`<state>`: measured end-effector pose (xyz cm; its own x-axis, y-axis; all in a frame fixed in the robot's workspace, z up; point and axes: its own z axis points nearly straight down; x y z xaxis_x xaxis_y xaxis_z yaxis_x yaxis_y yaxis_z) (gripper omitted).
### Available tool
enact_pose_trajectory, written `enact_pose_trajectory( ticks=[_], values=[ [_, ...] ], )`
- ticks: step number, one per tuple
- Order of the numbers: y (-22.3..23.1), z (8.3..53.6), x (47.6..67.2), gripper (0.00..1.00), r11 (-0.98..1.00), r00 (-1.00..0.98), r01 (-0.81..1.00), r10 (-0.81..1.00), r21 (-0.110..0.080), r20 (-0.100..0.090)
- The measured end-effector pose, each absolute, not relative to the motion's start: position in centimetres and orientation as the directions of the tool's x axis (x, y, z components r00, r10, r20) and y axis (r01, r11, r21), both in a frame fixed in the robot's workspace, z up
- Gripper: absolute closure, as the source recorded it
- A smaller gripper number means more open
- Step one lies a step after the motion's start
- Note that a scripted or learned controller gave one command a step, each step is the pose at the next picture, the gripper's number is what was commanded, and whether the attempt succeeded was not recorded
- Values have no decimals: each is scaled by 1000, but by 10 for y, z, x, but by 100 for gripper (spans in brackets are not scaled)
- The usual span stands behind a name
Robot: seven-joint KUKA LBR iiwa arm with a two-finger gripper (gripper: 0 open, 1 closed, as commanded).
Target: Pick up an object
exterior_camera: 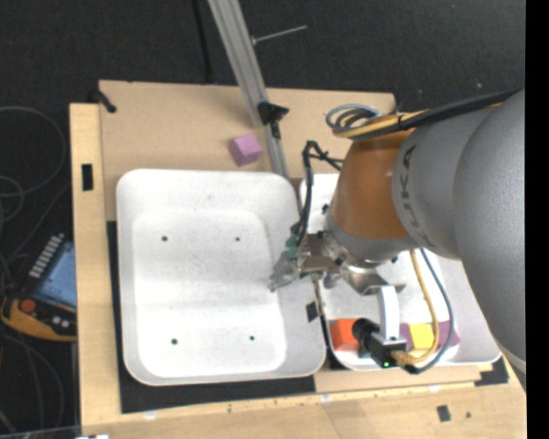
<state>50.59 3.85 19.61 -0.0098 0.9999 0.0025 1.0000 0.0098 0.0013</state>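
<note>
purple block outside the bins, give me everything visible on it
The purple block is a small lilac cube, matte, foam-like by its look, with a lighter top face and darker sides. It sits flat on the tan board just beyond the far edge of the left bin, outside both bins, close beside the slanted metal rail. Whether it touches the rail cannot be told. It lies well apart from the arm.

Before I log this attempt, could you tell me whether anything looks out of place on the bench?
Yes: a small purple cube sits on the bare bench board behind the left bin, outside both bins. The orange block and yellow block lie in the right bin, under the arm.
</note>
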Motion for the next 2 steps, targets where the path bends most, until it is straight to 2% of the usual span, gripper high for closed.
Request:
enact_pose_trajectory(
  ticks=[1, 2],
  values=[
    [11, 197, 584, 0, 3, -3, 1000, 1000, 6, -2],
    [11, 208, 581, 100, 19, -19, 1000, 1000, 1, -2]
  ],
)
